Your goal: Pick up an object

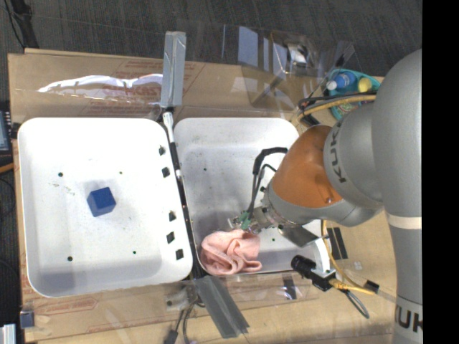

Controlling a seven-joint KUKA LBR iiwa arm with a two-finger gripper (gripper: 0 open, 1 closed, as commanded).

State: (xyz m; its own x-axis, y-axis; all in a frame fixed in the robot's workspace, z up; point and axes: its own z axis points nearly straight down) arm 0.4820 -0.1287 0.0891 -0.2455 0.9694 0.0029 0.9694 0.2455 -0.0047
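The gripper (245, 223) is hanging just above the pink cloth (229, 254), seemingly lining up; its grip I cannot tell.

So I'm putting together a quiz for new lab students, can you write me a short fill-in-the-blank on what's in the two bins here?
1. The cube in the left bin is ____ in colour.
2. The crumpled cloth in the right bin is ____ in colour.
3. The gripper is over the ____ bin.
4. The cloth lies near that bin's ____ edge in this view.

Missing words: blue; pink; right; bottom
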